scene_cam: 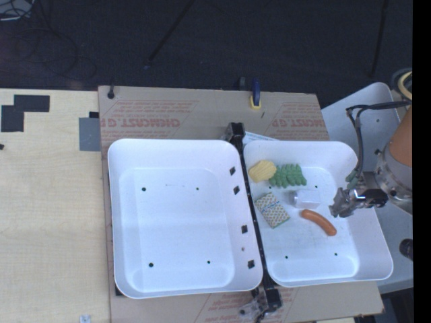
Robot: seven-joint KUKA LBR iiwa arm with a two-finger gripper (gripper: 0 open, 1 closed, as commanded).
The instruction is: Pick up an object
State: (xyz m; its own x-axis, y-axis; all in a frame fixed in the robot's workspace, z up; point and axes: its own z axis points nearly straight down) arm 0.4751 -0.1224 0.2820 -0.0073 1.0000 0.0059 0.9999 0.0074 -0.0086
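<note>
right bin (367, 264), its front rim low in the view, sits on the bench (47, 207) edge to edge with the left bin (175, 217). going down in size: the arm (404, 160) reaches in from the right; its tool (342, 207) hangs over the right bin's right part, and i cannot tell whether it is clenched or released. nothing shows between its tips. green lumpy toy (289, 175) lies at the back, touching a yellow corn-like piece (262, 171). checked packet (272, 210) lies nearer the front. orange sausage (318, 222), slim and slanted, lies just left of the tool. clear small piece (306, 198) rests above it.
</note>
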